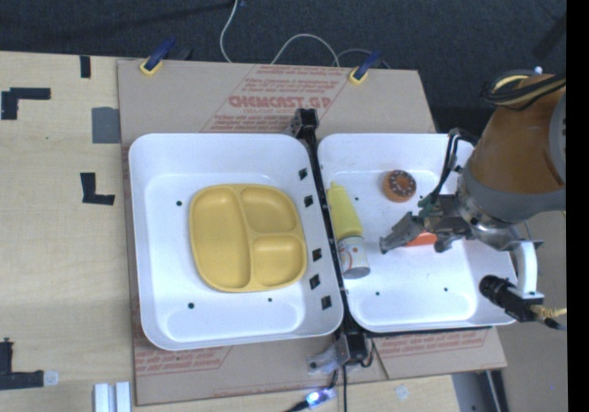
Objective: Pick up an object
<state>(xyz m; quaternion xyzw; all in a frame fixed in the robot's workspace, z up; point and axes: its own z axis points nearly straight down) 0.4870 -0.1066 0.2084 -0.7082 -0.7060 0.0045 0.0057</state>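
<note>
We've got the pincer (416,237) low in the right white plastic bin (405,314), fingers around a small orange object (422,239), at 3 o'clock from the yellow tube-shaped bottle (343,217).

**Grey arm, orange band, dark gripper**

The arm (515,171) is rounded and grey, with a broad orange band above the wrist. Black cables loop along it. The gripper (405,237) is dark metal, and a white bracket carries a black cylindrical fitting.
</note>
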